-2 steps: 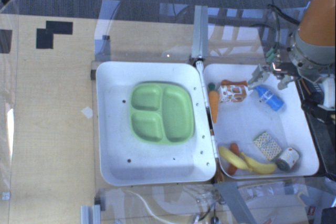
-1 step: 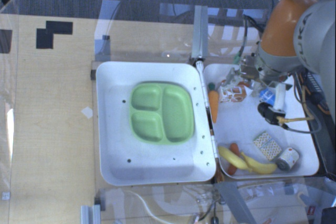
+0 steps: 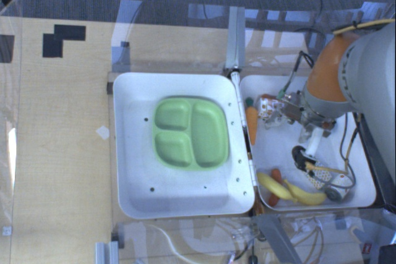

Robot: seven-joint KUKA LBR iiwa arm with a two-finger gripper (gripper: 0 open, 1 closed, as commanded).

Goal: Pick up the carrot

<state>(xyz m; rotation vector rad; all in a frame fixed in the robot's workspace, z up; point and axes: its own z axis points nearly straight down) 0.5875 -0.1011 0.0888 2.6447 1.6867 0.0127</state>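
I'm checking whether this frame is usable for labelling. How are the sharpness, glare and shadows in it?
Camera view: soft overall, small items in the right bin smeared; the carrot by its left wall is still readable; faint reflections on clear panels at the left edge; even light, weak shadows around the green plate.

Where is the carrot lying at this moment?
The carrot lies in the right bin, against its left wall beside the divider, just left of the gripper and above the bananas.
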